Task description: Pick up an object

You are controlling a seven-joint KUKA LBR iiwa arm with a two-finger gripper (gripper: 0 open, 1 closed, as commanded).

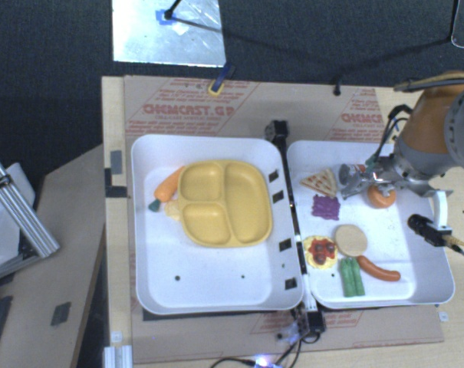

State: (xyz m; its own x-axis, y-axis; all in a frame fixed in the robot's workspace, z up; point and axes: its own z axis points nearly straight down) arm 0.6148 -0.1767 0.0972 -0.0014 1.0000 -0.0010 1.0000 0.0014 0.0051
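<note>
Your nearest candidate for picking is the orange fruit [382, 197], a small round piece sitting in the right bin [439, 278] near its far right side, partly covered by the arm's wrist. The hand [348, 182] lies just left of it, low over the bin floor and pointing toward the bin's left side; you cannot tell from this slanted view whether it is spread or pressed together, and nothing is visibly caught in it. The sandwich wedge [320, 182] sits just beside the hand's tip, close enough that you cannot tell if they touch.

Below the wedge you have a purple cluster [325, 206], likely toy grapes. Further toward the near edge lies a round tan bun [351, 241], and touching its left side a small pizza-like disc [320, 251] with red and yellow topping. A green vegetable [352, 277] stands lengthwise below the bun, and a sausage [379, 268] lies at a slant just right of it.

The grey arm [435, 140] with its orange band comes in from the right over the bin's far corner.

In the left bin [159, 282] you see a yellow divided plate [220, 203] with three compartments, and a carrot [168, 185] resting against its upper left rim. Both bins sit side by side on the cardboard-covered surface [185, 106].
</note>
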